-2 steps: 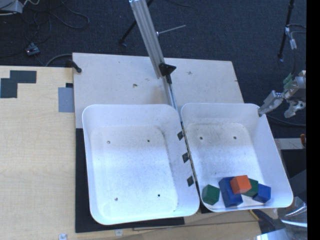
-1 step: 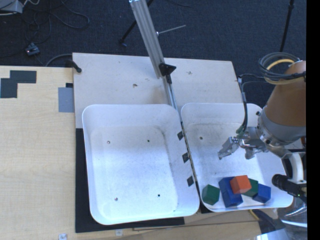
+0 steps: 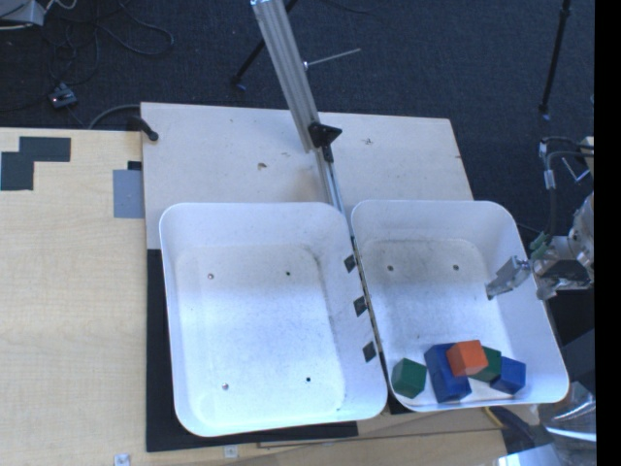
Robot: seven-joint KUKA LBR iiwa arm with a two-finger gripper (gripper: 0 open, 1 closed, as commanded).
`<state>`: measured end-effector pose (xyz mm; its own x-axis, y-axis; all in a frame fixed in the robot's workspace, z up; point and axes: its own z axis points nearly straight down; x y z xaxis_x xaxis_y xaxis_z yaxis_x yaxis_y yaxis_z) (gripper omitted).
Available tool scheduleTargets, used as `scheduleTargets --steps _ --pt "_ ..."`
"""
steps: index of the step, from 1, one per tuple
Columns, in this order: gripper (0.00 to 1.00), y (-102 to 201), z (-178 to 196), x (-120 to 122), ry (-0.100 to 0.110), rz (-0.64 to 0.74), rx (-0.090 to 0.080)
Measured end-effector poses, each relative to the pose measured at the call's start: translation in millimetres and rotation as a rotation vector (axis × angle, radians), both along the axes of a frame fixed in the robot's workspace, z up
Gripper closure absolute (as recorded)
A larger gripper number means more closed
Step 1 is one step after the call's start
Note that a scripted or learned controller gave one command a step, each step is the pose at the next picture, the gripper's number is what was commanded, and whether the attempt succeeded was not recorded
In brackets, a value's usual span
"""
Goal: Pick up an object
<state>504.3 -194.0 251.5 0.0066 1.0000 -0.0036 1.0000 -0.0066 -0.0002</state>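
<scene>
A cluster of small blocks lies in the front right corner of the right bin (image 3: 427, 223): a green block (image 3: 408, 377), a large blue block (image 3: 446, 375) with an orange block (image 3: 468, 356) on top of it, a second green block (image 3: 491, 364) and a smaller blue block (image 3: 509, 375). My gripper (image 3: 532, 282) hangs over the right rim of that bin, above and behind the blocks and apart from them. It is open, with nothing between its fingers (image 3: 505, 279).
The left bin (image 3: 252, 231) sits beside the right one, with black clips (image 3: 357, 304) along the shared wall. A slanted aluminium rail (image 3: 291, 76) rises behind the bins. A wooden bench top (image 3: 68, 299) lies to the left.
</scene>
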Motion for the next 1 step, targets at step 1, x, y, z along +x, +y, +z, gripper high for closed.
scheduleTargets --steps 1 --pt "1.00 3.6 8.5 0.6 0.003 0.004 0.004"
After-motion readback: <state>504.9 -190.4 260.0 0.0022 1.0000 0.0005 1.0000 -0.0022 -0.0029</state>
